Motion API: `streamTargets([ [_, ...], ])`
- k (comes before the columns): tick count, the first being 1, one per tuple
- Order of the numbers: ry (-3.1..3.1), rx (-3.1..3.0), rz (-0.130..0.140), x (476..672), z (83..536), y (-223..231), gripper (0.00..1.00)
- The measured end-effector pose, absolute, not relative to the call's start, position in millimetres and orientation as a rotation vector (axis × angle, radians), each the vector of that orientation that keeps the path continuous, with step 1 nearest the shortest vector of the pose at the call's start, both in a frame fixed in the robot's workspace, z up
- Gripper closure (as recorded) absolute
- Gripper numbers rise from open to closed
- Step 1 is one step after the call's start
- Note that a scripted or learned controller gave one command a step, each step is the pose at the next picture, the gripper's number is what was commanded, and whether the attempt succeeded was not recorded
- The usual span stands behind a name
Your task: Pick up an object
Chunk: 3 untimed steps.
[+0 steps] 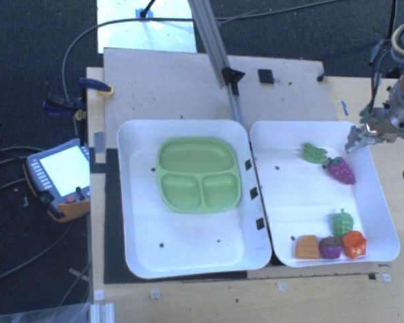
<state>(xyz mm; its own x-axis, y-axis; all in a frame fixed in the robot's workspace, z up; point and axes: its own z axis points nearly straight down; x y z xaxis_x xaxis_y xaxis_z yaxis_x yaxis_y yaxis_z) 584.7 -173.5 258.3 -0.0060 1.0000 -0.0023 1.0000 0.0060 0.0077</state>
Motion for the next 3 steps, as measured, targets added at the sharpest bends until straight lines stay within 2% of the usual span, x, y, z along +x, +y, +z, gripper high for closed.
streamTargets([
  [1,2.232,2.208,0.006,595.5,263.0,-120.9,1.0],
  [2,2.231,2.21,0.003,609.3,245.5,-70.9,1.0],
  [3,2.231,2.209,0.006,629.9,249.5,-21.7,1.0],
])
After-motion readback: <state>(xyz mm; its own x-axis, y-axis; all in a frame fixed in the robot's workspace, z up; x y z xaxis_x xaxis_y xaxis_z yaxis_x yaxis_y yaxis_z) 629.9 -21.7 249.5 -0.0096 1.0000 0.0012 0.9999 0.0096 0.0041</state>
